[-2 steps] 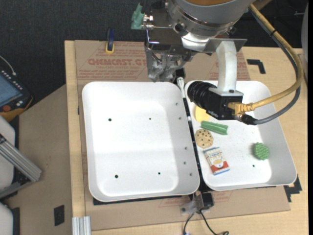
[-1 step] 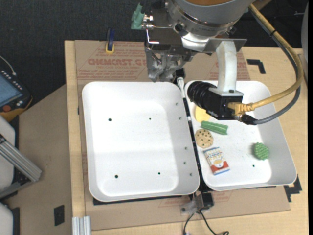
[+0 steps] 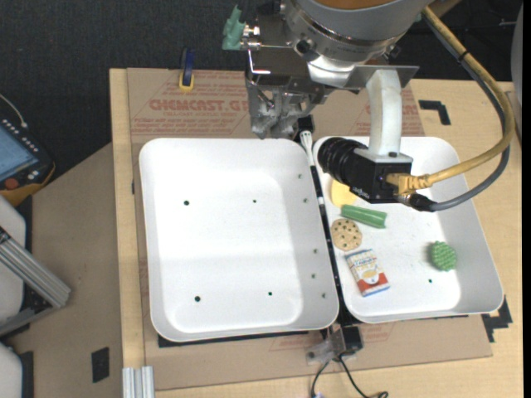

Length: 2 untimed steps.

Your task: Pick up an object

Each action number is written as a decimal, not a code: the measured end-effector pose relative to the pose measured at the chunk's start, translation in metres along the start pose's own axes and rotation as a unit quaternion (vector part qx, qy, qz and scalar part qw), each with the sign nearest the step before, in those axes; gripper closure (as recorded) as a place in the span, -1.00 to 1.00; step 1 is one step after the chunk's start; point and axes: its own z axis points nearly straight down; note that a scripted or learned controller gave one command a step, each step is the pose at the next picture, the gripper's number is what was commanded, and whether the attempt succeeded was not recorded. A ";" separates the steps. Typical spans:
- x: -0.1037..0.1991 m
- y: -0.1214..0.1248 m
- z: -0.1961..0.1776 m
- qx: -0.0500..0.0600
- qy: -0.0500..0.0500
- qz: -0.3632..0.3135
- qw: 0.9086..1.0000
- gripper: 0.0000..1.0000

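While the jaws [image 3: 278,123] hang over the bins' far edge, grip unreadable and nothing seen held, the green stick [image 3: 363,215] lies nearer and rightward, long axis crosswise.

Two shallow white bins were set side by side on a cardboard sheet [image 3: 124,222]. The left bin [image 3: 166,222] and the right bin [image 3: 477,247] met along a shared edge. In the right bin were laid a yellow piece [image 3: 340,194], a green stick [image 3: 363,215], a cookie [image 3: 346,234], a small carton [image 3: 367,272] and a green bumpy ball [image 3: 444,255]. The gripper [image 3: 278,114] was seen above the bins' far edge.
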 end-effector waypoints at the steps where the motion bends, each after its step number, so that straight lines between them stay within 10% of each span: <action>1: 0.000 0.000 0.000 0.000 0.000 0.000 1.000 1.00; 2: 0.000 0.000 0.000 0.000 0.000 0.000 1.000 1.00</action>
